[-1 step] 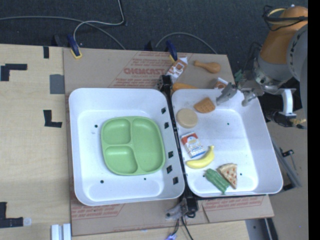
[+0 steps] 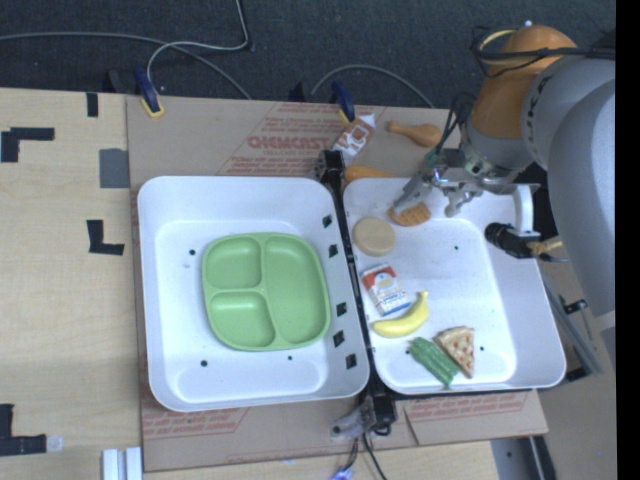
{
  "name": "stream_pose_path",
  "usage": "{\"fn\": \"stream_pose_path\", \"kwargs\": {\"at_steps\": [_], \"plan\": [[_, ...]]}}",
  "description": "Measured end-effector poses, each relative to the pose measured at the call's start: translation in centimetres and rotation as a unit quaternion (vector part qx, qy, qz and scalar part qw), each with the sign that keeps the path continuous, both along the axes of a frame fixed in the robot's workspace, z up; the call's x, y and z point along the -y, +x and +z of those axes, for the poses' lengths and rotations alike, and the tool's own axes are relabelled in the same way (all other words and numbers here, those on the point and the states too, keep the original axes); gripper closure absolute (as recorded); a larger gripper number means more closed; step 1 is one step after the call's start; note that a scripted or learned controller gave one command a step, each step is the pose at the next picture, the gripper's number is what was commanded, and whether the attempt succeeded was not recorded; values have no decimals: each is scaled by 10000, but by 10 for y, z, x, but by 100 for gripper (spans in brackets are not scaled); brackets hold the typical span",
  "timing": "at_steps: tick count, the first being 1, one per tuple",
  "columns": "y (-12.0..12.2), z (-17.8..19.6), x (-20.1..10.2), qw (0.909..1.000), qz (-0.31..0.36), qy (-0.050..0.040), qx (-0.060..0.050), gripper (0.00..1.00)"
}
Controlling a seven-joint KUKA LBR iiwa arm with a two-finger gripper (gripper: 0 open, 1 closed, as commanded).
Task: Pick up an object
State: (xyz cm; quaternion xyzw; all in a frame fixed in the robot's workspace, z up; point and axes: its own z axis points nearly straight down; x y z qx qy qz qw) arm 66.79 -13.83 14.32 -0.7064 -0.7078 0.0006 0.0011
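Note:
My gripper (image 2: 430, 206) hangs over the far edge of the right bin (image 2: 500, 298), fingers spread open. Its left fingertip (image 2: 404, 206) touches or sits just above a small orange-brown waffle-like piece (image 2: 413, 215); nothing is between the fingers. Below it in the same bin lie a round tan bun (image 2: 374, 235), a red and white packet (image 2: 385, 290), a banana (image 2: 403, 318), a green vegetable (image 2: 433, 360) and a pizza slice (image 2: 458, 346).
The left bin (image 2: 170, 218) holds a green divided plate (image 2: 266, 290). Behind the bins on the cardboard lie a tan drumstick-shaped toy (image 2: 415, 131), a small printed packet (image 2: 352, 138) and an orange piece (image 2: 365, 172). Black clips line the wall between the bins.

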Motion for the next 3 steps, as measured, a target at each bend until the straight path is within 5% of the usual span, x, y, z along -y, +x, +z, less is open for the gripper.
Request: {"fn": "stream_pose_path", "kwargs": {"at_steps": [1, 2, 3], "plan": [[-93, -55, -5, 10000, -25, -48, 56, 0], [-158, -57, -26, 10000, -10, -14, 35, 0], [-157, -47, -26, 10000, -13, -17, 40, 100]]}}
